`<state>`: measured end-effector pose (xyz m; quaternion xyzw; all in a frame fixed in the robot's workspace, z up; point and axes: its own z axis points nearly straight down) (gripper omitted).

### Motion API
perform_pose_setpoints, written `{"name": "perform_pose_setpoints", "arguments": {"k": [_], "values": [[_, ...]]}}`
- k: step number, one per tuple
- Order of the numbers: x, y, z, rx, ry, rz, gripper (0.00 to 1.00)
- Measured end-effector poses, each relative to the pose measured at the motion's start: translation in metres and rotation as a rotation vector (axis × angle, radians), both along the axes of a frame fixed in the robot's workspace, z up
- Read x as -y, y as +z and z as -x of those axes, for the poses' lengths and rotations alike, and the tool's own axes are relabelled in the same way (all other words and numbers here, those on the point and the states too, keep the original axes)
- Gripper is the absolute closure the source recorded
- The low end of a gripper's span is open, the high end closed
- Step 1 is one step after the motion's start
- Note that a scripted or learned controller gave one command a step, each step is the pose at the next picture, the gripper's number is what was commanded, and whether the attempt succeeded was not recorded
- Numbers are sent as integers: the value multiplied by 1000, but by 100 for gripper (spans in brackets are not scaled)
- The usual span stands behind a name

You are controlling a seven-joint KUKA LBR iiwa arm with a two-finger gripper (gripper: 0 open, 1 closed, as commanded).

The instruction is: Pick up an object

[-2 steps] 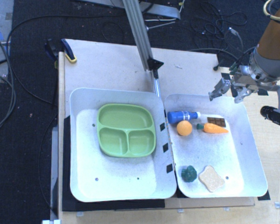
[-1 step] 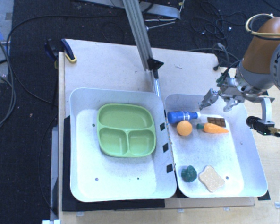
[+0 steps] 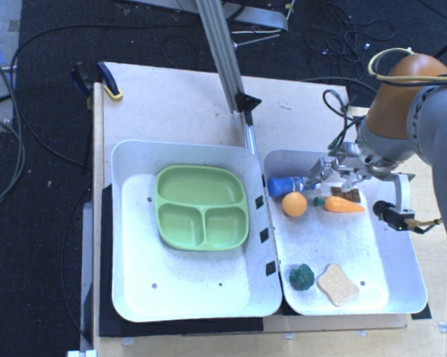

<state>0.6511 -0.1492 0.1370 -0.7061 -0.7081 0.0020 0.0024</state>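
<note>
Two bins (image 3: 126,296) — one green tray (image 3: 202,207), five small items (image 3: 294,205) — pincer (image 3: 343,177) state unclear.

Bright even light, soft shadows, slight blur

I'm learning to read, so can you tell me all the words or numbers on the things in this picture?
There are none to read.
The green divided plate, the toy carrot, the orange ball, the blue object, the dark green lump and the bread slice all look plain.
The black tabs between the white bins are too small to tell.
</note>
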Motion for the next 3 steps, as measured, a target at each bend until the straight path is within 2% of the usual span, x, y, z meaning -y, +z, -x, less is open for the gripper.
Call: {"name": "perform_pose_setpoints", "arguments": {"k": [1,2,3], "values": [[2,-46,2,-1,-2,3,0],[1,-34,-1,7,-1,3,100],[-2,30,-5,15,0,3,100]]}}
